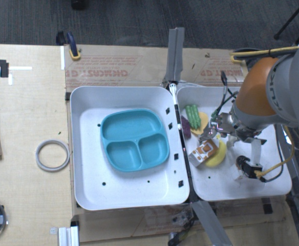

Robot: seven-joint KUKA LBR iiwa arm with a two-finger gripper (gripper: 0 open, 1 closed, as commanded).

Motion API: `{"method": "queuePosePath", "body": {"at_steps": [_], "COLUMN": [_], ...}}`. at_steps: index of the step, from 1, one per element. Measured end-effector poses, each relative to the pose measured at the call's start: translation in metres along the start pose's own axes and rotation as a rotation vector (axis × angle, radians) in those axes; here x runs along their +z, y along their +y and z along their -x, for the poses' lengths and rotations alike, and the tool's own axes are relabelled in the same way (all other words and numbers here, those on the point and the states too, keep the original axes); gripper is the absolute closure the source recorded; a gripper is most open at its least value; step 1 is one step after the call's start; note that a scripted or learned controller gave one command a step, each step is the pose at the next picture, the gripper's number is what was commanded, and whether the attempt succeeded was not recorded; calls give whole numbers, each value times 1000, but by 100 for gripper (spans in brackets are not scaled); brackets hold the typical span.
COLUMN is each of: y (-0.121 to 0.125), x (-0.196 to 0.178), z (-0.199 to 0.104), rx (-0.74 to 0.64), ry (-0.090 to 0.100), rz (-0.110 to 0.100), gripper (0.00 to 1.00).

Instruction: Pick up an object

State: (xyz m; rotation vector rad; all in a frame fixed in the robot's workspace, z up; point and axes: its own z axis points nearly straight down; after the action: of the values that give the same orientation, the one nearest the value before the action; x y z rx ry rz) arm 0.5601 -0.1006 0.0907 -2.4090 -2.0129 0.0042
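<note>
Hand low in right bin, finger state can't tell; nearest target is the small carton at its 7 o'clock, just beside, long axis running 2–8, leaning on the banana.

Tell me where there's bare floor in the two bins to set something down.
Left bin: a bare strip runs all around the blue divided tray, widest along the near edge. Right bin: bare toward its near right corner. Crowded at its left side, where green, yellow and boxed items cluster under the arm.
</note>
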Motion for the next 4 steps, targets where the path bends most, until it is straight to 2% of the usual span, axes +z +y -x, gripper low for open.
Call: {"method": "queuePosePath", "body": {"at_steps": [1, 2, 3, 4], "y": [2, 2, -33, -33], "x": [-11, -11, 0, -8], "z": [2, 2, 2, 4], "rx": [6, 6, -117, -112], "ry": [-1, -1, 0, -1], "rz": [4, 4, 0, -1], "gripper": [100, 0, 0, 100]}}
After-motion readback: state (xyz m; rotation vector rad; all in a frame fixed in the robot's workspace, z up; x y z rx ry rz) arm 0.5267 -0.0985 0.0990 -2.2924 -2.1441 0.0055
